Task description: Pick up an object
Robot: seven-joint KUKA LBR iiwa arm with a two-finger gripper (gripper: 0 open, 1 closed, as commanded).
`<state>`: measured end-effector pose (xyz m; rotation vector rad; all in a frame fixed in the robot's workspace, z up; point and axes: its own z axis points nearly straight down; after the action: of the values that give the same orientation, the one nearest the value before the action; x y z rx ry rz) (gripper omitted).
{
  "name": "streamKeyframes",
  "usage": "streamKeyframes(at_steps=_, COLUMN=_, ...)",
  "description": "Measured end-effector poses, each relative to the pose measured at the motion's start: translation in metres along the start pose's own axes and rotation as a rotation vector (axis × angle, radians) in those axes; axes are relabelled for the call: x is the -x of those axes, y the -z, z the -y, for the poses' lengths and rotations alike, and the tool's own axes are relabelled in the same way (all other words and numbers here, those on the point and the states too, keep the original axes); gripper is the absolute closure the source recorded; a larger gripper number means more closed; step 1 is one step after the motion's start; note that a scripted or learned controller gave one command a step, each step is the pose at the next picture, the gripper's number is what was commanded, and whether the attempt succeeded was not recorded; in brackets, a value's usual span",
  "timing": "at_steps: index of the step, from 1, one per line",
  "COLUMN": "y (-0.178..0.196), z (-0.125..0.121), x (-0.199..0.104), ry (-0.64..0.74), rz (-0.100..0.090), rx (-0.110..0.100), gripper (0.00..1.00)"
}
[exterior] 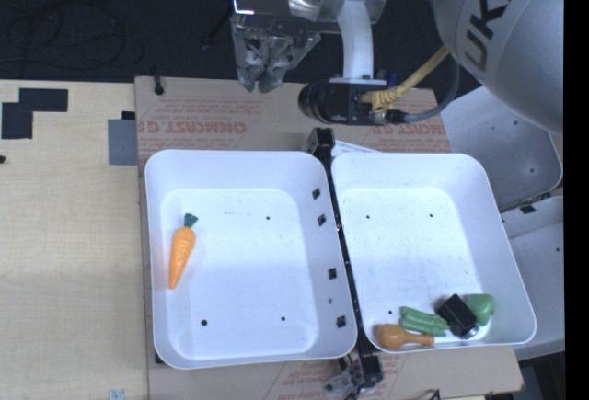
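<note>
An orange toy carrot [180, 252] with a green top lies near the left wall of the left bin [235, 170]. In the near right corner of the right bin [416, 170] lie a green bean pod [424, 321], a tan pear-shaped toy [402, 337], a black block [457, 314] and a green rounded piece [481, 305], packed close together. My gripper [261, 79] hangs high above the bench behind the left bin's far edge, pointing down, with its fingertips close together and nothing between them.
Brown cardboard [212, 118] lies under the bins, on a pale wooden bench [64, 233]. A black hinge strip [331, 242] runs between the two bins. The arm's large grey body [502, 12] fills the upper right.
</note>
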<state>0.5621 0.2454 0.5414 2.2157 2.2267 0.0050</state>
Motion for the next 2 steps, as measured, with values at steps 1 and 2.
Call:
streamKeyframes(at_steps=1, y=-0.056, z=-0.022, x=0.047, ry=-0.008, rz=0.007, rx=-0.011, gripper=1.00)
streamKeyframes(at_steps=2, y=-0.029, z=0.031, x=-0.001, ry=0.002, rz=0.001, rx=-0.006, gripper=1.00)
